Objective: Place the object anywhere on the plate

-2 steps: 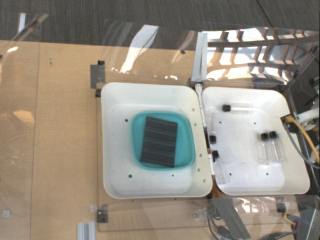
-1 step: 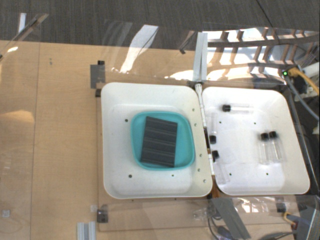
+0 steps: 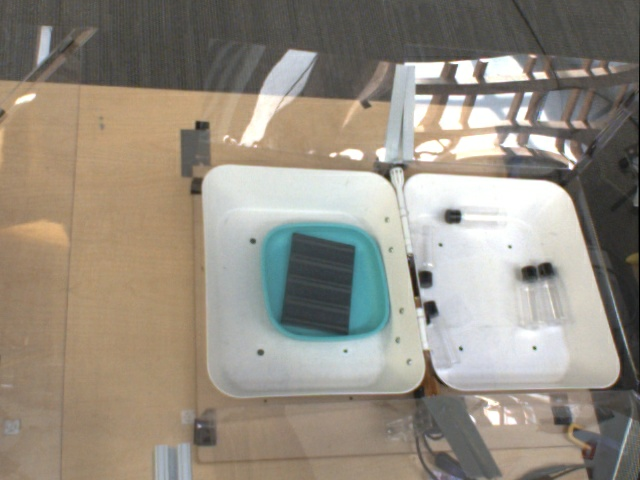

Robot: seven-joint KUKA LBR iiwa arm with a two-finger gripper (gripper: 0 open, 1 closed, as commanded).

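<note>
Camera view: nearest, at the wooden table's (image 3: 100, 298) front edge, a small dark bracket (image 3: 205, 430) sits just outside the left bin's front left corner, and a tangle of cables (image 3: 450, 455) lies below the seam between the bins.

The two white bins stand side by side, touching along their inner edges. In the left bin (image 3: 230, 358), a teal plate (image 3: 375, 298) with rounded corners rests in the middle of the floor. The dark grey ribbed block (image 3: 319, 282), the task's thing, lies flat on this plate, slightly turned, well within the plate's rim on every side.

In the right bin (image 3: 590, 358), two clear vials (image 3: 537, 300) with black caps lie side by side towards the right wall, caps pointing away. Two small black pieces (image 3: 427, 294) sit along the bin's left wall by the seam. Farther back, another clear vial with a black cap (image 3: 475, 215) lies across the bin, cap to the left.

Whether the tool is spread or pressed together cannot be told.

Beyond the bins, a second dark bracket (image 3: 196, 149) stands by the left bin's far corner, a metal frame (image 3: 520, 93) lies behind the right bin, and dark carpeted floor (image 3: 250, 8) stretches farthest back.
</note>
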